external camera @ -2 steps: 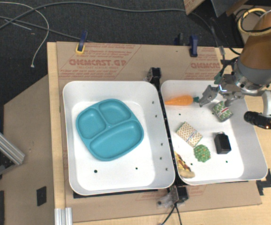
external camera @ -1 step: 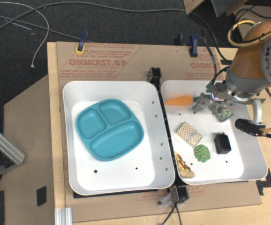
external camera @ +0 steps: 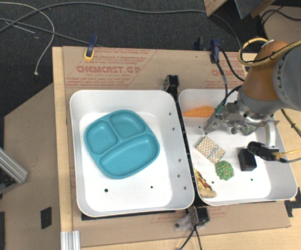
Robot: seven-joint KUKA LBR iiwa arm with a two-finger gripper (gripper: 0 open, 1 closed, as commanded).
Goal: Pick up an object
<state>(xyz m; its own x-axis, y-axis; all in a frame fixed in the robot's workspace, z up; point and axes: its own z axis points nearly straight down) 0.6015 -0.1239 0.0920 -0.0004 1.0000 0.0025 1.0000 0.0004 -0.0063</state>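
The orange carrot [external camera: 197, 111] lies in the upper left part of the right bin [external camera: 267, 185], close to the wall that this bin shares with the left bin [external camera: 88, 191]. I judge it to be one of the two likely objects for the pick. The gripper [external camera: 213, 125] hangs just below and to the right of the carrot, near it but, as far as I can see, not touching. Whether the gripper is released or clenched I cannot tell, and nothing is visibly held in it. The patterned square packet [external camera: 210, 150] lies just below the gripper, so the tool stands between two things. The first risk is that it comes down in the gap and closes on nothing. The second is that it pushes the carrot against the bin wall, where it may roll or slip out. The packet looks flat, so it may be hard to get under. The green broccoli piece [external camera: 224, 170] is further toward the lower part of the frame and should not disturb.
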